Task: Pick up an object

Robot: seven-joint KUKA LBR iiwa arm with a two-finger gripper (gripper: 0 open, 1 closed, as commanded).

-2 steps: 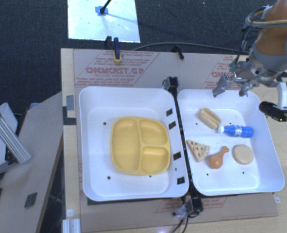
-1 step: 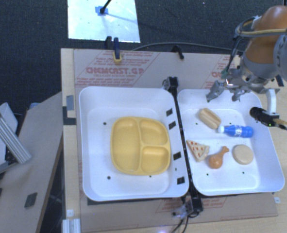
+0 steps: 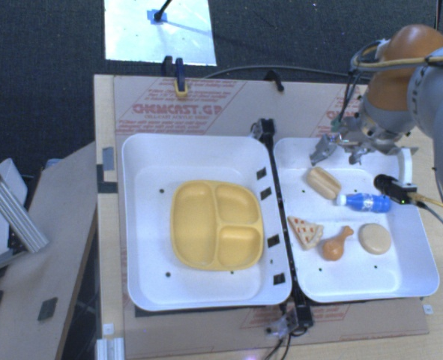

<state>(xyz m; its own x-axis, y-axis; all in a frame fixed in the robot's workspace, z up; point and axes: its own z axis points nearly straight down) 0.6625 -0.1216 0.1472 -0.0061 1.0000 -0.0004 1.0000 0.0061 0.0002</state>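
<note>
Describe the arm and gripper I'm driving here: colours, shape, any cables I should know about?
The arm is smooth grey with a rounded orange band above the wrist. A yellowish cable loops over the orange section, and thin dark cables trail down beside it. The gripper is bare grey metal with slim angular fingers, a white bracket beside it. No readable markings show.

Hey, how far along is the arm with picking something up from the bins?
Nothing looks picked up yet. The gripper hovers over the back of the right bin, with nothing seen between its jaws. The hot dog, blue bottle, pizza slice, drumstick and round cookie all lie in it. Grasping and lifting remain.
</note>
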